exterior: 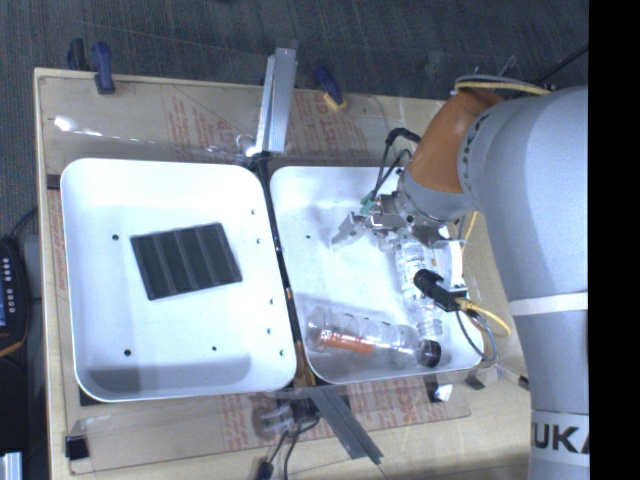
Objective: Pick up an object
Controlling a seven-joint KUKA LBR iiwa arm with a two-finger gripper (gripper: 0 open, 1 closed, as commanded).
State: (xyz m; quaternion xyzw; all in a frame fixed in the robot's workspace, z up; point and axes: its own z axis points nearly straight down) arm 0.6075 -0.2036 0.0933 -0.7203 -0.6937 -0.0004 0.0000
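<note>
While gripper (352,226) hovers in right bin (300,268), bottle (365,336) lies near.

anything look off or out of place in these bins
Nothing looks spilled or broken. A clear plastic bottle lies on its side against the right bin's near wall, a second clear bottle beside the gripper. The dark ribbed tray sits slightly askew in the left bin.
</note>
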